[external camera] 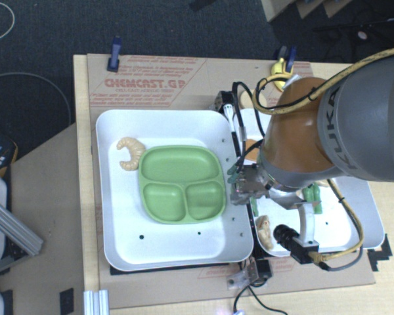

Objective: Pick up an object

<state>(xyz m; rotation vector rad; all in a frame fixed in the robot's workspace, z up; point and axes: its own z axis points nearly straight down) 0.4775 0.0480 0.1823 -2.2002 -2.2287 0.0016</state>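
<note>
**Arm low over the seam between bins, grasp unclear**

Grey arm [354,120] with glossy orange band, bulky and rounded, reaching in from the right and hanging low over the divide between the two bins. Tabletop [151,77] of flat brown board with red print. Left bin [111,195]: shallow, smooth white plastic with rounded corners. Right bin [371,225] alike, largely covered by the arm. Green tray [182,184]: matte plastic, rounded, three compartments, flat in the middle of the left bin. Pincer [241,188] at the left bin's right rim, just beside the tray's edge; cannot tell how wide it stands or whether anything sits in it. Beige curved piece [131,152], croissant-like and bumpy, touching the tray's upper-left corner. Small pale lump [264,230] in the right bin, below the wrist.

Risks, as judged: closing on the bin wall rather than an object; smooth tray rim slipping or tipping the tray; loose yellow cable [276,84] snagging.
</note>
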